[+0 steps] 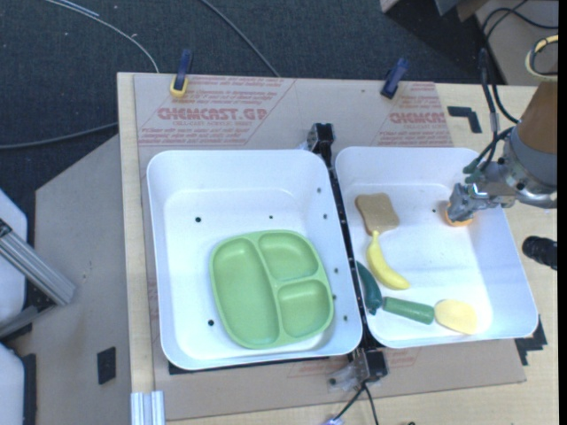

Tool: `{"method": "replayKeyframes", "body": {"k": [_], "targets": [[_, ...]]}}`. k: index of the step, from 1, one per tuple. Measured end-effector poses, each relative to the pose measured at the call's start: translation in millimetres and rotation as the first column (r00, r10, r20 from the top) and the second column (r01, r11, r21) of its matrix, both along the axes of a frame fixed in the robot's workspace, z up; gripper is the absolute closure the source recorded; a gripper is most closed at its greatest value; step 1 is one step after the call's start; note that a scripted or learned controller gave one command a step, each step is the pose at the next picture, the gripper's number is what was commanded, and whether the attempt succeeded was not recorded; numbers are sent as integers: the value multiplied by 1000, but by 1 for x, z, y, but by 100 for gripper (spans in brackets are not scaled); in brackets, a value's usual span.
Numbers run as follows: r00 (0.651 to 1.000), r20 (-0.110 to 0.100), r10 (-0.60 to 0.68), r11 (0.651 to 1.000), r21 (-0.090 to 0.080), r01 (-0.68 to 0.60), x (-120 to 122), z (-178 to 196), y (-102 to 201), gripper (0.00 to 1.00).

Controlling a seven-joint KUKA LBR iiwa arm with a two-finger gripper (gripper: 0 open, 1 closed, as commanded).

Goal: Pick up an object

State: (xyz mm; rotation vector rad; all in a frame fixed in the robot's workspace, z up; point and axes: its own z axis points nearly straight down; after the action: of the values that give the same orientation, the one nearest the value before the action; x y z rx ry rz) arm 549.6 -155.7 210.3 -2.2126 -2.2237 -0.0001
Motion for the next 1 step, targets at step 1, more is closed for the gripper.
{"method": "replayKeyframes", "body": {"k": [1], "targets": [[1000,0,0,1000,0,0,-19,2,52,100]]}}
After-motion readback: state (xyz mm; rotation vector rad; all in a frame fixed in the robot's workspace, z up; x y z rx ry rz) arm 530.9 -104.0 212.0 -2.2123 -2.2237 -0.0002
